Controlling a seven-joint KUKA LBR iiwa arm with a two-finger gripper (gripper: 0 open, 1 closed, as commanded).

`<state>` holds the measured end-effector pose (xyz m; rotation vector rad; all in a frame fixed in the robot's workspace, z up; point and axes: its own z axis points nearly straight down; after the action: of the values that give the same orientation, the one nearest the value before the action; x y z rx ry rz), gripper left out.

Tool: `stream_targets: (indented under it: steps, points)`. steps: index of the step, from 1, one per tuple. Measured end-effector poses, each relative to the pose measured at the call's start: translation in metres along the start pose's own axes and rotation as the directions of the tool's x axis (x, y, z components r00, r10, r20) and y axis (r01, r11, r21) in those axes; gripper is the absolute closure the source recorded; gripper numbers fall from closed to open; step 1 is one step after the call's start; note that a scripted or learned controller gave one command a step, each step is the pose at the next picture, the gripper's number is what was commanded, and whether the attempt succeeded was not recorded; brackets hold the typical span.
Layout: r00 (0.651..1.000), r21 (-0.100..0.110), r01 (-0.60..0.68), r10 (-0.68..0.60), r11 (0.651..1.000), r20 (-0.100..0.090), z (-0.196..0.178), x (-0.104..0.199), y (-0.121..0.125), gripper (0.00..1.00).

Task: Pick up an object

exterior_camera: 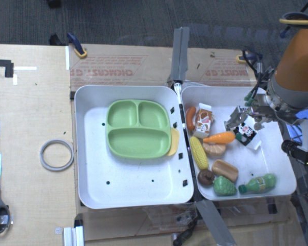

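- Tool [239, 118] sits in the right bin [277, 188], upper-middle of that bin, right of frame; arm comes in from the right edge.
- We cannot tell whether the tool is released or clenched; metal parts blur together with a small black-and-white item [245, 133] just below it.
- Nothing visibly gripped, so we judge the pick as not yet made.
- Candidate objects all in the right bin: carrot [219, 137] just left of the tool, milk carton [204, 120], corn [198, 152], hot dog [190, 119] along the left wall, bread roll [225, 168], green broccoli-like piece [225, 186], green bottle [257, 183] at lower right.
- Risk: items are packed touching each other at the bin's left side; a descent there could land on two at once or push one aside.
- Risk: carrot and bottle are rounded, likely to roll or slip out of a pinch.
- Risk: hot dog and corn lie against the wall, little room for a jaw.
- Left bin [87, 152] holds a green divided plate [138, 128] with a yellow piece [174, 141] at its right rim.
- Desk [25, 117] is pale wood at left of frame, with a grey tape ring [57, 154], scissors [0, 209] at lower left, cardboard under the bins, dark carpet across the top.
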<state>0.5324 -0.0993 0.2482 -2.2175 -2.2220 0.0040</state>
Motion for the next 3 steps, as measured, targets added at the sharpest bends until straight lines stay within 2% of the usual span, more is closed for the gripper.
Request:
stream_targets:
  steps: [1,2,3]
  points:
    - [0.999,0.0,0.036,-0.036,0.999,0.0,0.096,-0.001,-0.001,0.0]
    - [0.999,-0.001,0.036,-0.036,0.999,0.0,0.096,-0.001,0.0,0.0]
    - [0.979,-0.002,0.205,-0.205,0.979,0.001,0.057,0.012,0.059,0.0]
